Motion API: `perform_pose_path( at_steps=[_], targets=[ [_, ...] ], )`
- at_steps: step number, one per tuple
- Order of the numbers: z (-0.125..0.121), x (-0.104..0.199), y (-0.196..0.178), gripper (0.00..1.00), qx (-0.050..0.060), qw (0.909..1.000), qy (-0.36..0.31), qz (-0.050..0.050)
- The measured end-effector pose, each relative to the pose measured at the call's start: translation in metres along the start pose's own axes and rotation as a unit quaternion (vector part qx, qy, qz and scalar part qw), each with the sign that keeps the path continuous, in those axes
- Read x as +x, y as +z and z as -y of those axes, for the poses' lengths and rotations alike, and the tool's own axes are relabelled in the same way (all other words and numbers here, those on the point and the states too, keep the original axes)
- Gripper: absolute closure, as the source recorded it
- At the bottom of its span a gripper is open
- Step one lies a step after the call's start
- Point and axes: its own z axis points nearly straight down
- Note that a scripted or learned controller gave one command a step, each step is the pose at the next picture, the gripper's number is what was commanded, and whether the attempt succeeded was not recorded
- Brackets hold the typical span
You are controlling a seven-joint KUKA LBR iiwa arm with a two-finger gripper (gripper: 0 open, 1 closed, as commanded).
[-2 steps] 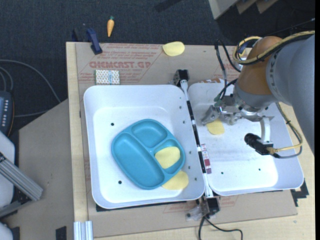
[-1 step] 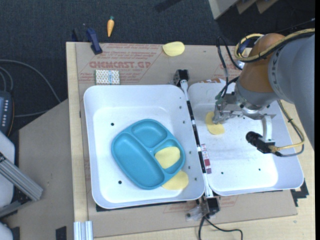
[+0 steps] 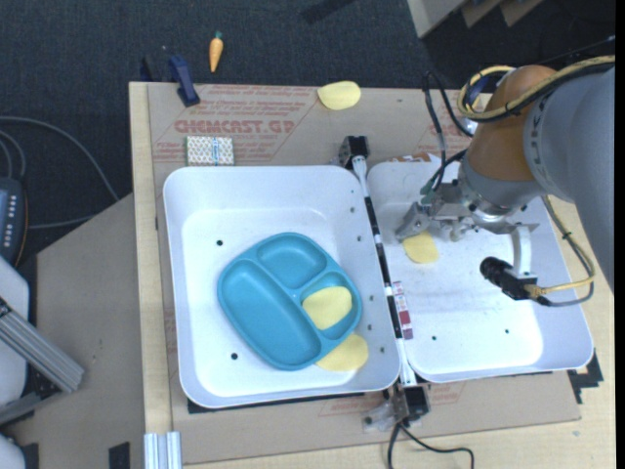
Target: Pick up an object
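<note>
Looking down on two white bins side by side on the surface (image 3: 146, 262), I judge the pick not yet done: nothing is lifted, and every object I can see lies flat. My arm (image 3: 547, 135) reaches in from the right and bends down over the right bin (image 3: 488, 360). Its end effector (image 3: 430, 225) hangs low at the bin's upper left, just above a small yellow piece (image 3: 422, 250) resting on the bin floor. That piece looks like the likely target. Whether the end effector touches it I cannot tell, and from this angle I cannot tell if it is apart or together either; the wrist and cabling hide it.

The left bin (image 3: 195, 203) holds a blue tray (image 3: 264, 306) with a second yellow piece (image 3: 328, 306) in one compartment and a third (image 3: 344, 354) beside the tray's lower edge. A fourth (image 3: 339, 95) lies outside the bins, near the surface's top edge.

What is left, as I judge it: closing on the piece and raising it clear of the bin.
</note>
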Motion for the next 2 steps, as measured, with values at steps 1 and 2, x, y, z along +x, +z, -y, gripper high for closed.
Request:
perform_pose_path(
  at_steps=[1,2],
  targets=[
    [0.015,-0.005,0.01,0.0,0.001,1.0,0.0,0.0],
    [-0.024,0.0,0.01,0.0,-0.001,1.0,-0.001,0.001]
  ],
)
